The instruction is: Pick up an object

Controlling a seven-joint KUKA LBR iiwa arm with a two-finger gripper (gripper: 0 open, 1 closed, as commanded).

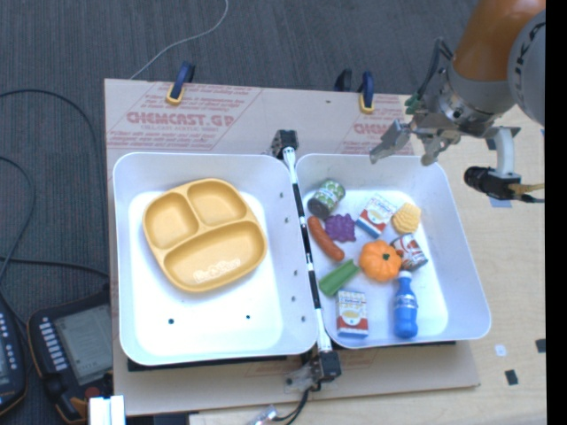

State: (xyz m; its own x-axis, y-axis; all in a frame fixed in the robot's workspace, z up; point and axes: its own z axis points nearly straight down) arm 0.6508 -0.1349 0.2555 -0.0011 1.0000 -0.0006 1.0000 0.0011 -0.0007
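My gripper (409, 147) hangs open above the far edge of the right bin (461, 264), its two fingers spread with nothing between them. Below it in that bin lie several toy foods: a green can (327, 196), purple grapes (340, 227), a hot dog (325, 239), an orange pumpkin (380, 260), a yellow corn piece (407, 217), a small white packet (378, 212), a green pepper (338, 279), a blue bottle (405, 305) and a red-and-white carton (353, 313).
The left bin (142, 326) holds a yellow divided plate (205, 234). A metal rail (299, 237) runs between the bins. Clamps (181, 81) hold the board at its far edge. A pendant (53, 352) lies at the lower left.
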